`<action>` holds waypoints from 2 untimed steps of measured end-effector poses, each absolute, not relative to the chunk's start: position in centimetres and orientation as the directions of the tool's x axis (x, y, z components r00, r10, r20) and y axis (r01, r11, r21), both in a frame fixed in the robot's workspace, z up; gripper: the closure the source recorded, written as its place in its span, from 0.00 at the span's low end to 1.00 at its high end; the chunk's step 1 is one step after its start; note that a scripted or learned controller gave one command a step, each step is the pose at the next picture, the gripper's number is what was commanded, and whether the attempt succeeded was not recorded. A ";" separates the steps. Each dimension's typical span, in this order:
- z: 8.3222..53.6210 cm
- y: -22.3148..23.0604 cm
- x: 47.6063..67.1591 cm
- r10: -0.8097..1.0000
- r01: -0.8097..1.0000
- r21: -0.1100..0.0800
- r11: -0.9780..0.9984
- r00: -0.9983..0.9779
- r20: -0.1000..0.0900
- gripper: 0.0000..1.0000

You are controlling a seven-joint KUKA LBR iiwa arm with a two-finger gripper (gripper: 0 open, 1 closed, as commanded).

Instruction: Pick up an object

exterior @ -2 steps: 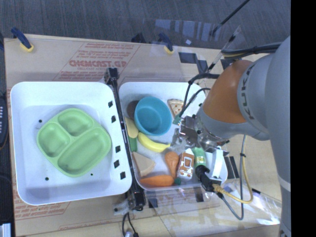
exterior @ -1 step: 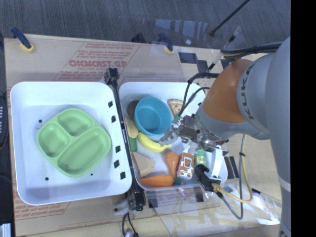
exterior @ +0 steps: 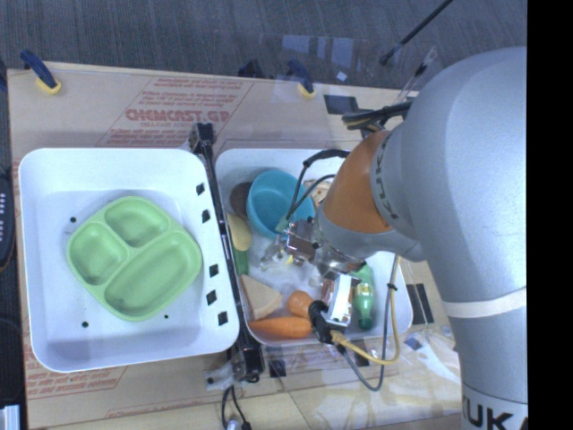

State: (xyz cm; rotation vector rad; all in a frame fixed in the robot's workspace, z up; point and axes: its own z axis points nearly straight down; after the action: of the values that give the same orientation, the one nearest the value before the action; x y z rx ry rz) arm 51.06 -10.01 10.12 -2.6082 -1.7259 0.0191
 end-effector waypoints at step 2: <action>11.8 -9.2 54.6 0.873 0.873 -0.010 -0.488 0.488 -0.004 1.00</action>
State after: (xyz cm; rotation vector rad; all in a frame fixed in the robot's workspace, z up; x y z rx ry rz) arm 54.62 -9.18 11.78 -2.7039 -1.5864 0.0131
